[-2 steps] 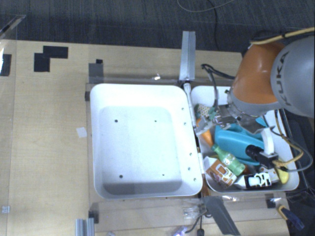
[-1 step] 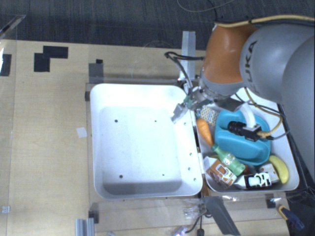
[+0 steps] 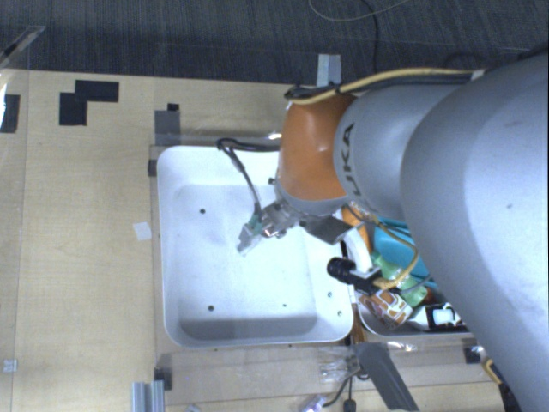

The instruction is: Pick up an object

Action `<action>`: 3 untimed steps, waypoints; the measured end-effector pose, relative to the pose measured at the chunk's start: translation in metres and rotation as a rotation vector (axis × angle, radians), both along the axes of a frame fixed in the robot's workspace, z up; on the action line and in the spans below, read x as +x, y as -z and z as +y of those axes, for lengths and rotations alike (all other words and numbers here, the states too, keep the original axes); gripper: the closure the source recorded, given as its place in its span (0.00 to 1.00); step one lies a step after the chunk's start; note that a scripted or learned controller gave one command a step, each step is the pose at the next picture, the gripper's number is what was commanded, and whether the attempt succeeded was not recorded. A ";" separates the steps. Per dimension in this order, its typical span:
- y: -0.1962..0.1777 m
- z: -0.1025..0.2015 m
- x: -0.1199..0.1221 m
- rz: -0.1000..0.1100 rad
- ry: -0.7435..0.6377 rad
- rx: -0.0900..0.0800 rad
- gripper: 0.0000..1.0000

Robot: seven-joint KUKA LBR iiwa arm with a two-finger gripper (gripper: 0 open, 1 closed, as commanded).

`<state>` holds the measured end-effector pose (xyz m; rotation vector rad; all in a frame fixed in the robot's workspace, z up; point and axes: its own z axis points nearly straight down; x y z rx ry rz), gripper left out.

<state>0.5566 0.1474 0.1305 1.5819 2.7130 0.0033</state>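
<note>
Objects for picking, a jumble with a blue block (image 3: 396, 245) and brown and green pieces, lie in the right white bin (image 3: 371, 319), mostly under my grey arm (image 3: 446, 170).

I see the gripper (image 3: 254, 233) low over the left shallow white plastic bin (image 3: 171, 256); whether it grips anything I cannot tell. Pale wooden bench (image 3: 77, 256) carries black markers (image 3: 87, 99); dark carpet (image 3: 171, 11) with a thin cable (image 3: 360, 7) lies behind.
</note>
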 end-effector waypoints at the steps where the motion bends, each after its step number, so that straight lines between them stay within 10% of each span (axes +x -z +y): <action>1: -0.056 -0.039 0.015 -0.005 -0.028 0.000 0.00; 2: 0.020 0.038 0.104 -0.002 -0.162 0.000 0.00; 3: 0.006 0.040 0.106 -0.011 -0.167 0.001 1.00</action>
